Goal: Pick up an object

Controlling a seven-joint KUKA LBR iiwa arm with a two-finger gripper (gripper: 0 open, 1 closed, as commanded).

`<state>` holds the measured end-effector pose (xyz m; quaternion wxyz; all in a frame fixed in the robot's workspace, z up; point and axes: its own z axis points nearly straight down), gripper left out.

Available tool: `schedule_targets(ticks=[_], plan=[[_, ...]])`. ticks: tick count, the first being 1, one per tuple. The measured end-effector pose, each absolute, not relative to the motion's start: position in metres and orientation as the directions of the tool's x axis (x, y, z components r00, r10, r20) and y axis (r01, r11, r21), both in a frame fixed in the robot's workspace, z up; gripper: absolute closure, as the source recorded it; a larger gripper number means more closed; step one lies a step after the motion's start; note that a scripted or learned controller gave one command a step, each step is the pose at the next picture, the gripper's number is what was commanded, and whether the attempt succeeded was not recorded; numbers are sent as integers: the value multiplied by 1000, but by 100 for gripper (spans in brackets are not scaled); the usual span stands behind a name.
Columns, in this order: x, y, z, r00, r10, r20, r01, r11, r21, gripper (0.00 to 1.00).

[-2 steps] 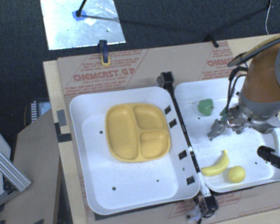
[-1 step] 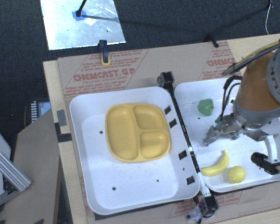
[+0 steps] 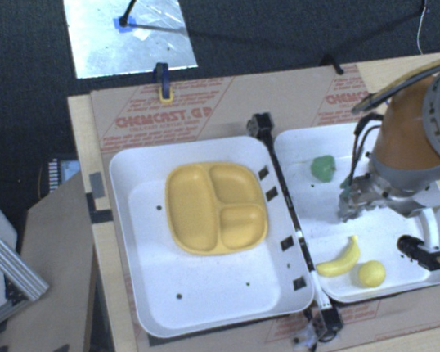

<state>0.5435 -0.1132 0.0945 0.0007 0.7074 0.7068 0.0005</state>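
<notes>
Desk: a pale wooden top seen from above at a slant, with a printed cardboard sheet laid over it under both bins.
Left bin: shallow and white, sitting on the cardboard with its right wall touching the right bin along a black centre strip.
Plate: yellow, divided into three compartments, lying flat near the middle of the left bin. All its compartments look bare.
Right bin: shallow and white, holding three small items and the tool.
Banana: yellow and curved, lying flat near the front left corner of the right bin, close to the centre strip.
Green item: a small rounded lump toward the back of the right bin, well apart from the banana. Its exact kind is too blurred to tell.
Lemon: a small yellow round fruit, just beside the right end of the banana, near the front wall.
Tool: low over the middle of the right bin, between the green item and the banana, touching neither as far as can be seen. Whether it is wide or narrow cannot be told from this view, and no item is visible in it.
Arm: grey with an orange band, reaching in from the right over the right bin.
</notes>
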Motion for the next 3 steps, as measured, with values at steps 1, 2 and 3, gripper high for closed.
schedule_targets(ticks=[1,2,3], plan=[[545,-121,155,1,1000,-2,1000,-1,6,100],[545,-129,201,-1,1000,-2,1000,1,6,100],[546,-129,232,-4,1000,-1,1000,4,5,100]])
